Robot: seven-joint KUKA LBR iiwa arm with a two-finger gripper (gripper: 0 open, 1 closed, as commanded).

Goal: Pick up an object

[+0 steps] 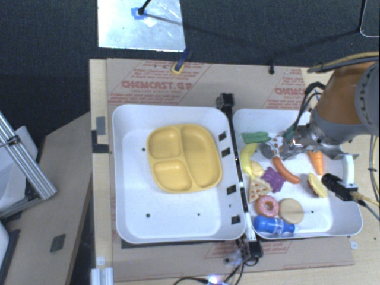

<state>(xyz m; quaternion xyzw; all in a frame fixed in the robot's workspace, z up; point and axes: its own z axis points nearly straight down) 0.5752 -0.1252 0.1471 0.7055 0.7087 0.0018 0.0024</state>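
The right bin (347,218) holds several toy foods: a green piece (255,137), a banana (247,154), a red sausage (287,170), purple grapes (273,179), a carrot (316,162), a pizza slice (259,190), a pink donut (268,206), a tan bun (291,210) and a blue bottle (273,225). My gripper (287,146) is low in this bin's upper middle, just above the sausage's upper end and right of the banana. The grey wrist and orange band rise from it to the right. Nothing is visibly held.
The left bin (127,177) holds a yellow divided plate (181,158). A black divider with clips (234,165) runs between the bins. A black part of the arm (339,187) hangs over the right bin's right side, beside a yellow-brown toy (316,186).
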